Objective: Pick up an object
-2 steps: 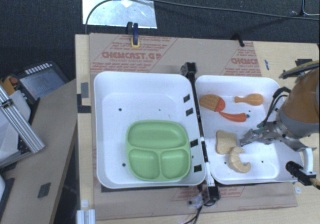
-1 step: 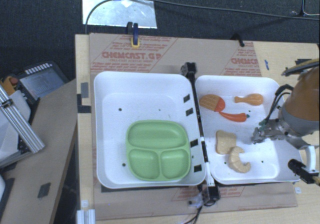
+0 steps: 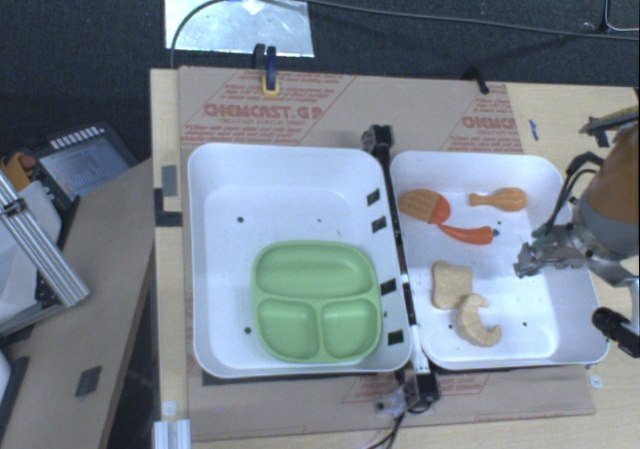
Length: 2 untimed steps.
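One croissant (image 3: 479,321) among five foods in right bin (image 3: 540,342); claw (image 3: 527,264) state unclear.

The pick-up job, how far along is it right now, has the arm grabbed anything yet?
Nothing looks picked yet. The gripper sits over the right bin, near its right side, with no object seen in it. The toy foods lie on the bin floor: a drumstick, a red pepper, a croissant and a bread slice. Reaching, closing on one and lifting are all left.
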{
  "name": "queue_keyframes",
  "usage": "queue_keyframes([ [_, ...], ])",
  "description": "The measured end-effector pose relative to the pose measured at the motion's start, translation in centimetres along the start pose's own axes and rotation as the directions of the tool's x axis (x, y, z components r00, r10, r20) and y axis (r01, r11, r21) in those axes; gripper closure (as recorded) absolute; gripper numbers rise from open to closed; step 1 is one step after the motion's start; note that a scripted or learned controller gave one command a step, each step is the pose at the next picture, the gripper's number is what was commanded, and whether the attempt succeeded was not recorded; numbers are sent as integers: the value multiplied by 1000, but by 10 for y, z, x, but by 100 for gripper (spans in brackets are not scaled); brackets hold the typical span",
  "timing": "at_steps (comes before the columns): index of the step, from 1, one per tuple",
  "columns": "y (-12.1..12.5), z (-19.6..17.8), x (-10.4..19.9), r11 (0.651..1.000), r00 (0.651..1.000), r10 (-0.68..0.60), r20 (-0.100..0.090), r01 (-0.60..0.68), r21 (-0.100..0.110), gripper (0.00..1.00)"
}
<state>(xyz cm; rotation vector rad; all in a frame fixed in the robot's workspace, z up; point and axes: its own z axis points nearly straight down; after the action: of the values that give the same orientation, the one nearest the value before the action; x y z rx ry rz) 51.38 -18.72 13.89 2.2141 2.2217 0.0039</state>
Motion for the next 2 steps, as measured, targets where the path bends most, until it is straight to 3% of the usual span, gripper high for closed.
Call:
queue_keyframes([
  [2,1,-76,-8,1000,1000,-1,1,1,0,100],
])
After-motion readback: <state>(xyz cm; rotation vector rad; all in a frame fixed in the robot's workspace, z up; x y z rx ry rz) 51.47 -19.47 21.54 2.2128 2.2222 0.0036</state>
